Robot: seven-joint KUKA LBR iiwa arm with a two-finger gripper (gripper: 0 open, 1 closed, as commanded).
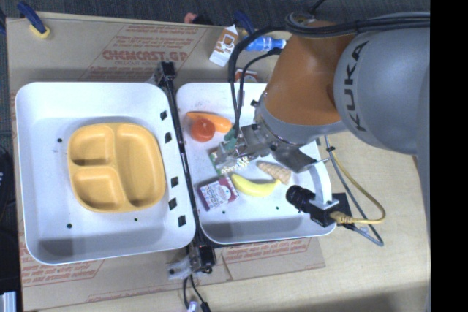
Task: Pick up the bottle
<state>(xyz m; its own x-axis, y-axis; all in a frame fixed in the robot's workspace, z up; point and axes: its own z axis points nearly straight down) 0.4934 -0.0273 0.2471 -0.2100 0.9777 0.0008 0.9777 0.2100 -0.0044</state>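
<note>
My gripper (235, 150) is low in the right bin (219, 226), near its middle, under the orange wrist band (307, 84). A small greenish, labelled object (221, 157) lies right at the gripper's tip, partly covered by it. It may be the bottle, but too little of it shows to be sure. I cannot make out whether the gripper touches or holds it. The arm hides the back right part of this bin.
Around the gripper lie an orange carrot-like toy (205, 125), a banana (254, 186), a tan cone (276, 172) and a red-and-white packet (217, 193). A yellow divided tray (115, 164) fills the left bin (36, 179). A black connector (307, 202) hangs at the right.
</note>
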